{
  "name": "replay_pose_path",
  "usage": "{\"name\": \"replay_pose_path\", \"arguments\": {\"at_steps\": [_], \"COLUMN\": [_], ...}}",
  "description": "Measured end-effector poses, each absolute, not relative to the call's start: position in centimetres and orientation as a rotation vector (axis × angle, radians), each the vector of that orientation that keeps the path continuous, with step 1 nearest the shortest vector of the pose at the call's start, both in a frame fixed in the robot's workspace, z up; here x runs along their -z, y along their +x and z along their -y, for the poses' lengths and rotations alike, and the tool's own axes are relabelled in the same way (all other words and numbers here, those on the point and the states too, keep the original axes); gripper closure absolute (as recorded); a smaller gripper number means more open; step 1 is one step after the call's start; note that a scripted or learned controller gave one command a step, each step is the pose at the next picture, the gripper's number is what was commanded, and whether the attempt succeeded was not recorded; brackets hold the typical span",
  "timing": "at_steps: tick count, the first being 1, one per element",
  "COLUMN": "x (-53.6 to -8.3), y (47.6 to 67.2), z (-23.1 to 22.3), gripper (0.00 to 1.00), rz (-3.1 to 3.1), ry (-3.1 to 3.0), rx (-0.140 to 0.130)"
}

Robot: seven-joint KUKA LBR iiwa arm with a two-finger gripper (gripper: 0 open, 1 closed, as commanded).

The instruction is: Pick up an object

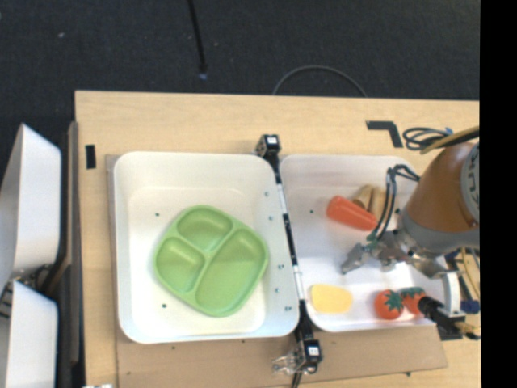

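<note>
In the right bin (323, 186) lie an orange carrot-shaped toy (350, 212), a tan piece (367, 196) just behind it, a flat yellow piece (331, 299) at the front and a red tomato-like toy with a green top (395, 303) at the front right. My gripper (363, 259) hangs over the bare bin floor, below the carrot and above the yellow piece. It is open, its grey fingers (351, 260) spread, with nothing between them. The orange-banded wrist (440, 196) covers the bin's right side.
The left bin (129, 208) holds a green divided plate (212, 259). A black-clipped divider (284, 217) separates the two bins. Cables (424, 137) lie on the wooden bench at the back right.
</note>
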State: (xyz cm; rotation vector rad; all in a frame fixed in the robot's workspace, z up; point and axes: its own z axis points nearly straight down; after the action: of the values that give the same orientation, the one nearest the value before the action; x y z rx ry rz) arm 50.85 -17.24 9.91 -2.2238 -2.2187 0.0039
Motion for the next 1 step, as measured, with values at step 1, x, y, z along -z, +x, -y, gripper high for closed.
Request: {"name": "replay_pose_path", "arguments": {"at_steps": [1], "x": [-11.15], "y": [51.00], "z": [17.23], "gripper": [1.00], "rz": [2.216], "ry": [-2.231], "rx": [0.003]}}
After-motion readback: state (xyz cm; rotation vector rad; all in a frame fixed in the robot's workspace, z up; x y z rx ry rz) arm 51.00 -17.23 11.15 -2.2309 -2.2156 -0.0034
